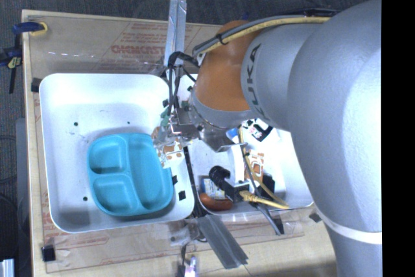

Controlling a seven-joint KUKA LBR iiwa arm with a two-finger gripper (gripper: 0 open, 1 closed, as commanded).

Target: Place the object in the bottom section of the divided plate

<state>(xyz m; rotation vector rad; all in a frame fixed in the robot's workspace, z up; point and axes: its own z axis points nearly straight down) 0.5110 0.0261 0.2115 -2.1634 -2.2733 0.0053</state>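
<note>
— Divided plate (130, 173), blue, sits in the left bin (58, 100) — how should the arm finish this?

— Judging from here: carry low over the bin wall, stop above the bottom section, then release.

— Where is the plate from the fingers (170, 133)?

— Just left and below them, near. A small object seems to hang there; whether they grip it or stand apart, I cannot tell.

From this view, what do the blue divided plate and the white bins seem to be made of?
The divided plate looks like moulded plastic: even blue colour, matte surface, rounded ridges. The left bin seems glossy white plastic or enamelled metal; its bright sheen leaves this open.
</note>
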